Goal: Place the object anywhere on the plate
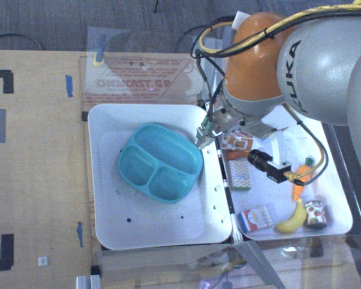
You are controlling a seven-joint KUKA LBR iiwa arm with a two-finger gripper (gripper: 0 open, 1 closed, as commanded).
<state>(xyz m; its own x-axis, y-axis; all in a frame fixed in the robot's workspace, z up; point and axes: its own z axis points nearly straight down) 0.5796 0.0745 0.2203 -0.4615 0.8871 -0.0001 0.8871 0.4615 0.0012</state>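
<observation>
Where the grey arm with its orange band (259,59) reaches in from the right, the two-finger gripper (206,131) is seen low over the inner rims of the two bins, just beside the right edge of the teal three-compartment plastic plate (161,162). Whether anything is clasped cannot be told, as the tips are small and blurred.

The plate is seen lying flat in the left shallow white bin (108,221), towards its upper middle, tilted slightly in plan.

In the right shallow white bin (337,218) the loose objects are spread: an orange-and-white carton (237,143) lies just under the wrist, a small green-edged packet (239,176) lies below it, and a flat red, white and blue box (256,218) rests near the front rim. Beside that box a yellow banana (292,218) is found, touching or nearly touching a small red-and-white printed can (315,214). An orange carrot-like piece with a green tip (301,174) lies further back, next to a black cylindrical fitting (266,163) on the arm.

On the grey arm casing the letters "KUKA" (292,80) can be partly read. Faint red lettering is visible on a clear sheet (138,80) behind the left bin, but it cannot be made out with certainty.
</observation>
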